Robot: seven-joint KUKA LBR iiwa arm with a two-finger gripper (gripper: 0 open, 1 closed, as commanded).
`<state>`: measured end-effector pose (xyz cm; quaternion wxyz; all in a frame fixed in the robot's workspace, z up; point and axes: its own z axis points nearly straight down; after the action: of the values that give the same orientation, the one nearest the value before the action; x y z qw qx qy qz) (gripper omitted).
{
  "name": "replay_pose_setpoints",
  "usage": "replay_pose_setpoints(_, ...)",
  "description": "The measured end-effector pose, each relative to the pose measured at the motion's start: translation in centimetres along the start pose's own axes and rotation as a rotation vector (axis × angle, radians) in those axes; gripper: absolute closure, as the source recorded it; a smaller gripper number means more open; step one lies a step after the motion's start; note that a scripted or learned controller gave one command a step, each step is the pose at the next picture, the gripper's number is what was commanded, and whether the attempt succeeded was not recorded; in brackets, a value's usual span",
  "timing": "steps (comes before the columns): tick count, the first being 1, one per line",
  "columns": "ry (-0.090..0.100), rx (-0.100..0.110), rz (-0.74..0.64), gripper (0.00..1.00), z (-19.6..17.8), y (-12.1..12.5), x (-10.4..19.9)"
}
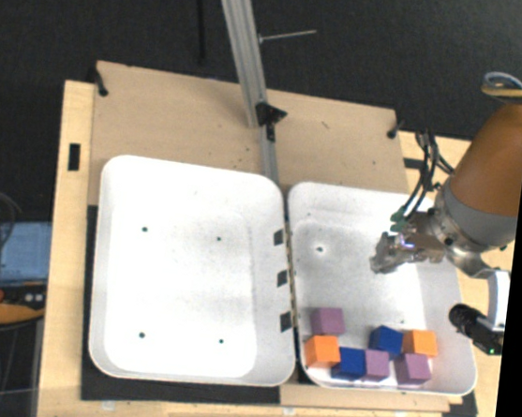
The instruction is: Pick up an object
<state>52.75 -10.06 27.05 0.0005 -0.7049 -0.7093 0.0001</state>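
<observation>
Seven small blocks cluster along the near edge of the right bin (355, 214): a purple block (328, 320) above an orange block (323, 350), then a blue block (351, 363), a purple one (377, 363), a second blue block (385, 340), an orange one (422, 343) and a purple one (413, 368). No lettering is readable on any of them. The far half of that bin's floor is open. The left bin (188, 260) lies beside it, rims touching. The gripper (390, 257) hangs over the right bin's middle, well apart from the blocks; whether it is open or closed cannot be told, and nothing is seen in its grasp. The arm (492, 175) leans in from the right.
</observation>
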Motion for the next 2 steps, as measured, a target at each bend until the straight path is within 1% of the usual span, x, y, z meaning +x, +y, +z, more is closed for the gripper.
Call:
replay_pose_setpoints(1, -0.001, -0.003, 0.000, 1.00, 0.2, 1.2, 4.2)
replay_pose_setpoints(2, -0.002, -0.003, 0.001, 1.00, 1.5, 3.2, 8.5)
